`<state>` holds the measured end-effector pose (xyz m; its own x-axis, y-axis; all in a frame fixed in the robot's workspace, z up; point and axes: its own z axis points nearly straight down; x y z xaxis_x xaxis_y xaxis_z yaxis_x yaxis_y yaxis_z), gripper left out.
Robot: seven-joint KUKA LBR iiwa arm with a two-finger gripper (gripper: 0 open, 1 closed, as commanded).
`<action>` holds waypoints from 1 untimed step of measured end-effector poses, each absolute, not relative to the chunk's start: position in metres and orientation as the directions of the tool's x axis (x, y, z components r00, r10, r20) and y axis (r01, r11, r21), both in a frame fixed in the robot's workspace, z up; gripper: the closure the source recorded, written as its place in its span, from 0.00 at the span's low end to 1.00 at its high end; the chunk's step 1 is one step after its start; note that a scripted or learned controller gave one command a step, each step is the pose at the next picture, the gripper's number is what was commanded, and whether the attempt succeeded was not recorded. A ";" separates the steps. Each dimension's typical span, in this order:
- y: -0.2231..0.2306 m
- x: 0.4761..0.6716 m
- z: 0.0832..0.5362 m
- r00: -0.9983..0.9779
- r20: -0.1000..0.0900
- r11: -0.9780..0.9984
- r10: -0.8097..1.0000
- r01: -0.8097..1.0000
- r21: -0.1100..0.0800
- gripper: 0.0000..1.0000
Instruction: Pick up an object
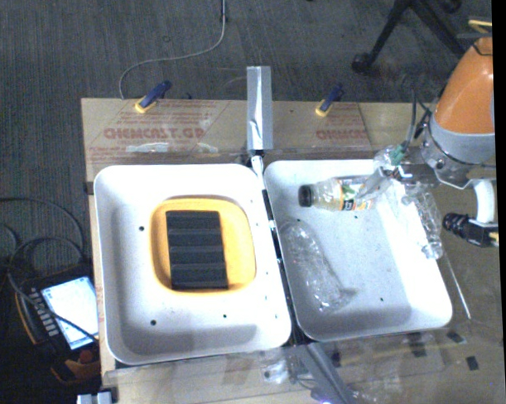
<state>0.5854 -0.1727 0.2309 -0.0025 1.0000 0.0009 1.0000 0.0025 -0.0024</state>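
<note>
A small plastic bottle [334,194] with a black cap and yellowish contents lies on its side at the back of the right bin [381,308], cap pointing left. My gripper [386,176] reaches in from the right and sits low over the bottle's base end, at or touching it. The orange band of the arm [469,90] is above the bin's back right corner. A crumpled clear plastic bottle [311,261] lies along the left side of the right bin. Another clear plastic piece [428,220] rests against the bin's right wall.
The left bin [122,243] holds a yellow tray-like object [242,247] with a black ridged block [195,249] inside it. A metal post [258,106] stands behind the gap between the bins. Cables and a handheld screen [62,307] lie on the floor to the left.
</note>
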 end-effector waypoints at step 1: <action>-0.175 0.668 0.173 -0.080 -0.003 0.080 0.997 0.997 -0.004 0.00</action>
<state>0.6680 -0.1753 0.1728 -0.0801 0.9968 -0.0031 0.9968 0.0800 -0.0035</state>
